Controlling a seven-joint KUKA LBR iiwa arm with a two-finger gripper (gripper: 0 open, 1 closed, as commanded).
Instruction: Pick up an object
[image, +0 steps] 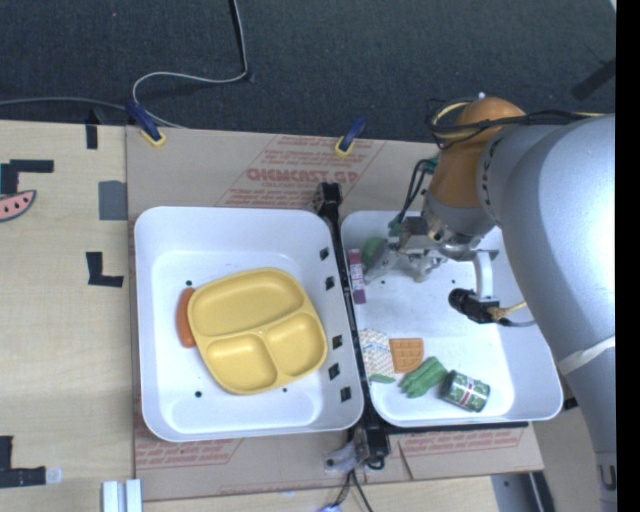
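My gripper (412, 256) hangs low over the far left part of the right bin (520, 360), under the orange band of the wrist. A small green object (375, 250) lies right beside it on its left; whether they touch is unclear. A thin pink and purple item (356, 276) lies along the bin's left wall. Nearer the front sit a patterned packet (375, 352), a square tan cracker (406, 352), a green pod-like piece (423, 376) and a green can (466, 391) on its side.
The left bin (160, 400) holds a yellow divided plate (257, 328) with an orange-red item (184, 318) poking out under its left edge. The grey arm covers the right bin's far right side. A black cable part (476, 304) hangs by the arm.
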